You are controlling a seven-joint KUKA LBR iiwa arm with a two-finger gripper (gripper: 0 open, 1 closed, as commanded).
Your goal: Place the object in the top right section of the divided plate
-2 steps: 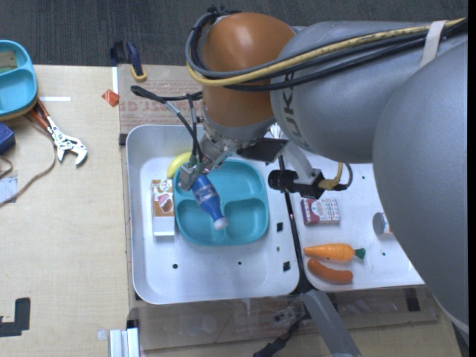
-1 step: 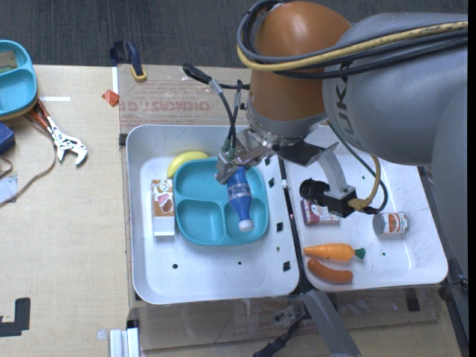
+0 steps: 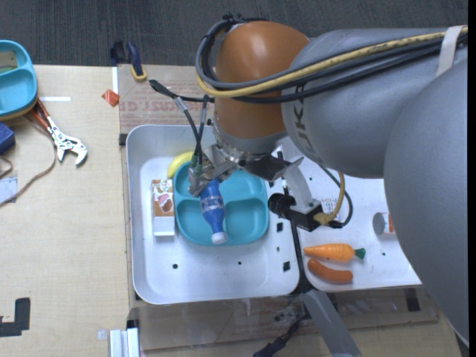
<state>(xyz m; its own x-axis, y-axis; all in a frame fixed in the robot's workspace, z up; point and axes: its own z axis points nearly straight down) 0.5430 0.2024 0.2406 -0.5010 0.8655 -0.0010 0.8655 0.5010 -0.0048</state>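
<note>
Claw (image 3: 204, 178) pinching the upper end of a blue bottle (image 3: 213, 208), which lies across the blue divided plate (image 3: 249, 218) in the left white bin (image 3: 149, 274); banana (image 3: 178, 164) beside plate.

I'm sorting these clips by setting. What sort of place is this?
Probably a robotics lab bench: a grey arm works over white bins of toy food, with a wrench on the wooden bench.
</note>
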